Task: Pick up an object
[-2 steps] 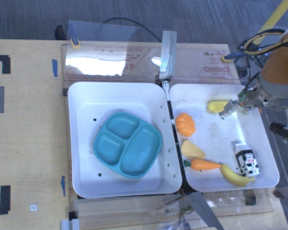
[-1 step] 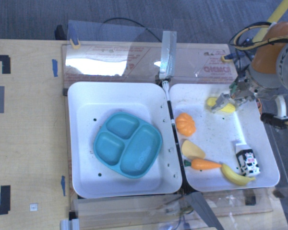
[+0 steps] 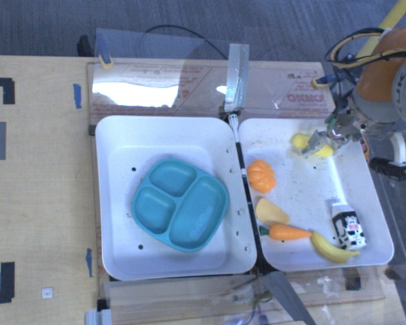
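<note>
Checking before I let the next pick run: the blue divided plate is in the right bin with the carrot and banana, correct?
Not quite. The camera view shows the blue divided plate alone in the left bin. The carrot and banana lie in the right bin.

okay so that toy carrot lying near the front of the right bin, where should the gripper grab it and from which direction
Probably the carrot's thick orange middle, coming straight down from above. It lies flat, roughly left to right, so fingers should close across its narrow width. Its right tip sits close to the banana and the pale yellow wedge lies just behind it, so the ends are crowded.
</note>
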